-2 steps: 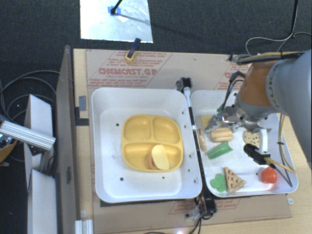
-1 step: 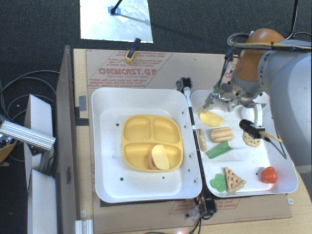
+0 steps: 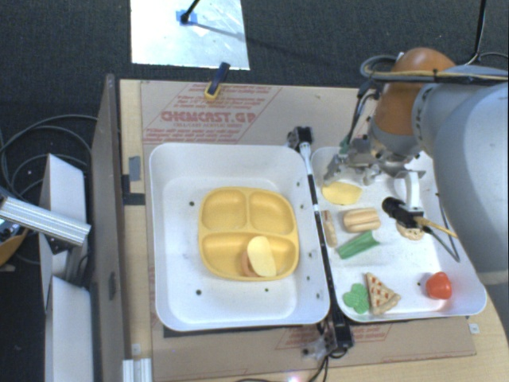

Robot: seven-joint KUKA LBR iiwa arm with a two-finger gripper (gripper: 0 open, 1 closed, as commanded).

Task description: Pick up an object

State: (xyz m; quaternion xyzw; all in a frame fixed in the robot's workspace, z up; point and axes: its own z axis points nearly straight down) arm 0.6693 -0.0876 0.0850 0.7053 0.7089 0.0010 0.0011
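Note:
My gripper [image 3: 347, 169] hangs low over the back left part of the right bin [image 3: 469, 299]. Just under it lies a flat yellow piece [image 3: 341, 193], close to the gripper tip; contact cannot be made out. In front of that sit a tan bun-like roll [image 3: 360, 219] and a green bean pod [image 3: 358, 245]. A small tan strip [image 3: 328, 228] lies by the bin's left wall. A round cookie [image 3: 410, 231] rests to the right. Toward the front are a pizza slice [image 3: 382, 293], a green leaf [image 3: 355, 298] and a red tomato [image 3: 438, 285].
The left bin [image 3: 175, 293] holds a yellow divided plate [image 3: 224, 213] with a pale oval slice [image 3: 261, 256] in its front compartment. The arm's grey body [image 3: 469, 157] covers the right bin's back right corner. A ridge [image 3: 318, 229] separates the bins.

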